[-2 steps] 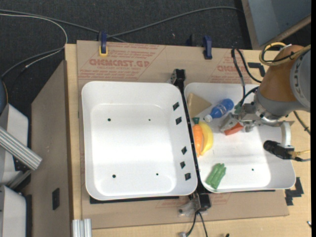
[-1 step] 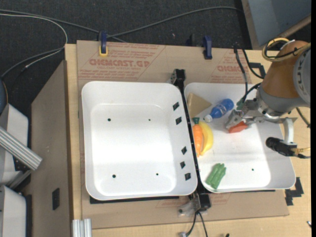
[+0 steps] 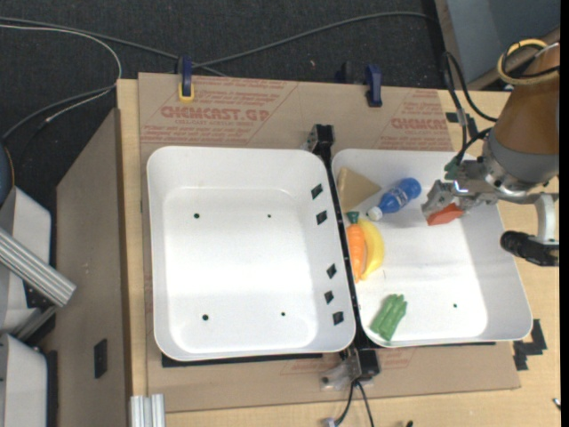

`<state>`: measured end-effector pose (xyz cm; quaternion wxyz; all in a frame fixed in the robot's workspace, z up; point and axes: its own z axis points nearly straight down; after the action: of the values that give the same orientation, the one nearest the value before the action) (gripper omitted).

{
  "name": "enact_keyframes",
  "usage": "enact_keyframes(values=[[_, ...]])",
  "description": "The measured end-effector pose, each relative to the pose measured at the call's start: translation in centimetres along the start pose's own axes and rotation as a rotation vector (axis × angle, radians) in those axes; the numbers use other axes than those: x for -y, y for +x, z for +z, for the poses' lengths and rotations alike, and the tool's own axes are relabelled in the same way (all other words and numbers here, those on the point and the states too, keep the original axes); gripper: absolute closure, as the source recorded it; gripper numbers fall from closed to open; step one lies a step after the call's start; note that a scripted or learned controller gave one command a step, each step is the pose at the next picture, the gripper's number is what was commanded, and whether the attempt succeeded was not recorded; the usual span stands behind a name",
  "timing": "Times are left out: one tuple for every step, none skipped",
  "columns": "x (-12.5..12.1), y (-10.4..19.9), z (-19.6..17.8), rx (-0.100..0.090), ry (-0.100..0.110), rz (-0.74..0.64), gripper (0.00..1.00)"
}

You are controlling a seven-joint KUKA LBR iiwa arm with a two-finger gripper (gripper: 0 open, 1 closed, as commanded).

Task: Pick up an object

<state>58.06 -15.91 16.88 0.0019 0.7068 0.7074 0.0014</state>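
One red object [image 3: 444,214] sits clamped between the fingers [image 3: 442,205] above the right bin [image 3: 471,265].

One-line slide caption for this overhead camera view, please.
KUKA arm's gripper hovers over the right bin, near a blue bottle, carrot, banana and green toy.

- We see a brown board [image 3: 267,100] under both bins.
- We note a yellow clamp [image 3: 186,78] and a blue clamp [image 3: 373,85] on its far edge.
- Black cables [image 3: 71,34] cross the dark floor.
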Motion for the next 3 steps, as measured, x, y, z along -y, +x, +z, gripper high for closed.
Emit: enact_keyframes(values=[[0.9,0.1,-5.5,0.000,0.000,-0.001,1.00],[0.7,0.0,-9.8,0.000,-0.001,-0.001,1.00],[1.8,5.6,-8.6,-0.004,0.008,-0.005,1.00]])
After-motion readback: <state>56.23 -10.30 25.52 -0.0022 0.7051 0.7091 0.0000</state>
